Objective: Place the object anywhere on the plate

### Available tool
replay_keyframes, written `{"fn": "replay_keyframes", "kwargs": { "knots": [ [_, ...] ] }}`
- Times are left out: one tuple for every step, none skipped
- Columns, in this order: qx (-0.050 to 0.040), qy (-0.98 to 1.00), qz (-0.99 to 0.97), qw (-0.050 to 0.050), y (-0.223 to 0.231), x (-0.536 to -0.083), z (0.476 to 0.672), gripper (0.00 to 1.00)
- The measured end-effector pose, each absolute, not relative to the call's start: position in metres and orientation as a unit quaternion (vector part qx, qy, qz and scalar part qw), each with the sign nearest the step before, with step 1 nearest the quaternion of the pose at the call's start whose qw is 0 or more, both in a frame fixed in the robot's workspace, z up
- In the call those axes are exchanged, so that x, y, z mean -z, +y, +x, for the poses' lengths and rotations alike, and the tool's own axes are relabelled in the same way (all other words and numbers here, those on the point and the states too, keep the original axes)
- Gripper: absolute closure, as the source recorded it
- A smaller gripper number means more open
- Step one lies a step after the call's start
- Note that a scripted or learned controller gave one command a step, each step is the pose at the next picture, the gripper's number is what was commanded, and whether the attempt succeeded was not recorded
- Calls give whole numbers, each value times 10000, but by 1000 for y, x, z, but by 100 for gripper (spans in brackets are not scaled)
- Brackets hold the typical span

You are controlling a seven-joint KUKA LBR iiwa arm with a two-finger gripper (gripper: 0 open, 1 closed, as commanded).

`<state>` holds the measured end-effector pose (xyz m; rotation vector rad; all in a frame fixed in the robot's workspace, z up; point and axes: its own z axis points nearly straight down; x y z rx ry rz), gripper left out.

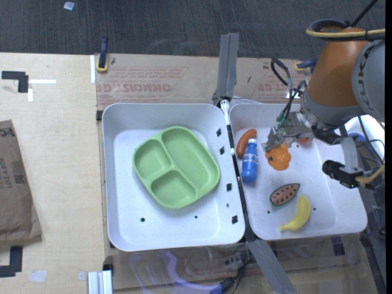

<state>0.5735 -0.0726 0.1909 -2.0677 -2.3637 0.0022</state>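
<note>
The arm's claw [277,141] sits low over the right white bin [324,222], right at a small round orange fruit-like toy [279,158]; whether its parts are apart or clamped on that toy cannot be told from this slanted look, since the wrist covers the contact. If the orange toy is the chosen object, it lies in the right bin, well apart from the green three-compartment plastic plate [176,166], which rests alone in the left white bin [122,225] with all its compartments bare. The likely trouble from here: a round, smooth toy can roll or squirt out of a shallow pinch, and the carry has to clear the raised walls where the two bins meet, so a low path could knock it loose. Crowding adds risk, as a red sausage-shaped toy [245,140] and a blue and white bottle [249,165] lie just beside the claw. A watermelon slice toy [285,195] and a yellow banana toy [297,215] lie nearer the front of the right bin.
</note>
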Motion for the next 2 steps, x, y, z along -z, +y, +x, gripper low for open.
{"fn": "replay_keyframes", "kwargs": {
  "knots": [
    [-12,-7607,-6491,5,-5,-191,586,100],
    [-10,-8150,-5794,-6,62,-191,635,100]
  ]
}}
